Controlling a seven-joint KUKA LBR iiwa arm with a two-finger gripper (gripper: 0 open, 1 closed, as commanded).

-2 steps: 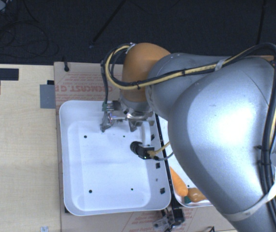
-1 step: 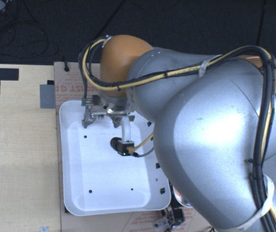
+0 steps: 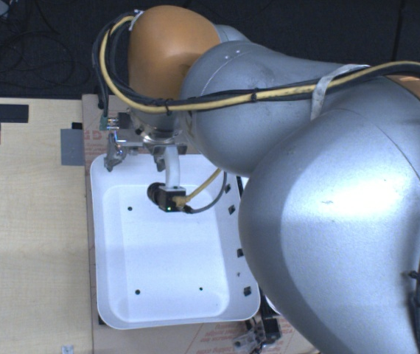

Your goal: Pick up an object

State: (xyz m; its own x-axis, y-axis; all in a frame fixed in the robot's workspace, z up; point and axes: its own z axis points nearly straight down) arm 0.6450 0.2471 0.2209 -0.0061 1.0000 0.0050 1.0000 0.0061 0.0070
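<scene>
Which object is to be picked up, how it looks and where it lies cannot be told: the grey arm [image 3: 320, 198] reaches in from the right and its bulk covers the whole right side of the worktop [image 3: 26, 227]. One white bin [image 3: 107, 271] is in sight near the worktop's middle, with its long side running from the near edge toward the far edge. A few small dark dots [image 3: 137, 292] mark its pale floor. The end effector [image 3: 140, 144] hangs below the orange band [image 3: 169, 46], over the bin's wall on the side toward the worktop's far edge. Whether it is spread or pressed together cannot be told from this angle, and nothing can be seen held in it. To the left, the bare pale worktop bears dark patches [image 3: 4, 120] near its far edge.
</scene>
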